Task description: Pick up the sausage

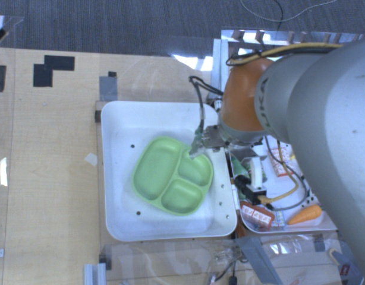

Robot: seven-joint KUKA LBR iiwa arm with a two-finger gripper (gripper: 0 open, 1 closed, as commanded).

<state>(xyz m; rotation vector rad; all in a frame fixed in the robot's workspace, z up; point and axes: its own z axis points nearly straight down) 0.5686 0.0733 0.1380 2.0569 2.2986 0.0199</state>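
Observation:
The arm's orange band [245, 100] and grey body cover most of the right bin [325, 223]. My gripper [196, 146] hangs low over the left bin, at the upper right rim of a green divided plate [170, 174]. Nothing shows held at its tip. A reddish-brown item with a label [257, 215] lies at the near end of the right bin; it may be the sausage, but I cannot tell. It is well to the right of and below the gripper.
The left bin [120, 135] holds the green plate. In the right bin lie an orange carrot [304, 214], a green and white packet [254, 171] and a printed carton [282, 159], partly under cables [286, 195]. Wooden bench [46, 159] spreads to the left.

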